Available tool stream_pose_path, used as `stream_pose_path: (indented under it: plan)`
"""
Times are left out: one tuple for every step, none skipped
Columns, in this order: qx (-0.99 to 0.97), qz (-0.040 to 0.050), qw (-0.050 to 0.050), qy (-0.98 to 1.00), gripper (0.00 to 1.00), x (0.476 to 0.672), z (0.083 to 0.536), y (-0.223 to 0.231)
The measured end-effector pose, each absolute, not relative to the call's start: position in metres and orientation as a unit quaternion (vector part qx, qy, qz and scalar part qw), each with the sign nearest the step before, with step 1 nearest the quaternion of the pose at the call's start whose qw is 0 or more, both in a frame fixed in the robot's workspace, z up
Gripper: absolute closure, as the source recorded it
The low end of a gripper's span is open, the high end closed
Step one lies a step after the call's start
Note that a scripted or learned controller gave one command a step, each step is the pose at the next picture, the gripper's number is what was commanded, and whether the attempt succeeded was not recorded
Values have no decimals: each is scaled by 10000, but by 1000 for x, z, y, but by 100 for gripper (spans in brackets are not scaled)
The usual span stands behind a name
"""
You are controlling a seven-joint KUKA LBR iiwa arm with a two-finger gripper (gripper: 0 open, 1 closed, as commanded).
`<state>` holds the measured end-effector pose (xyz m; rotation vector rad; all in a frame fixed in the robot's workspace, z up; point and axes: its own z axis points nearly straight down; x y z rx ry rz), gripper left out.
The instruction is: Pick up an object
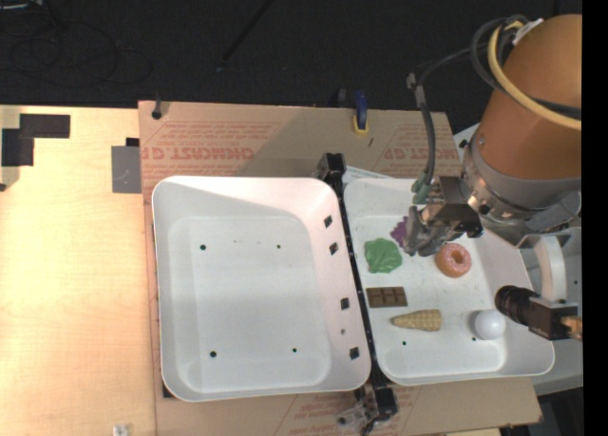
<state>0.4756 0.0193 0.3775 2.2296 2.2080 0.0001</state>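
My gripper (pixel 425 233) hangs low in the right bin (pixel 513 363), under the big orange and grey wrist. It sits directly over a small purple object (pixel 406 231), which peeks out at its left side. A green leafy piece (pixel 382 255) lies just left of and below the gripper. A pink-frosted doughnut (pixel 454 260) lies right beside it on the other side. Closer to the front lie a brown chocolate bar (pixel 386 297), an ice-cream cone (pixel 419 320) and a white ball (pixel 488 325).
A dark brown bottle-like object (pixel 528 310) rests at the right bin's right side. The left bin (pixel 180 368) sits alongside, separated by a black clipped divider (pixel 344 263). Cables (pixel 427 144) trail from the arm over the right bin's back edge.
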Motion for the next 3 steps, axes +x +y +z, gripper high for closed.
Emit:
stream_pose_path:
  plan:
    - [7099,-50,-37,7043,100,474,275,-50]
    - [7047,37,26,7095,100,498,378,8]
    - [7094,-62,-55,7047,100,473,257,-53]
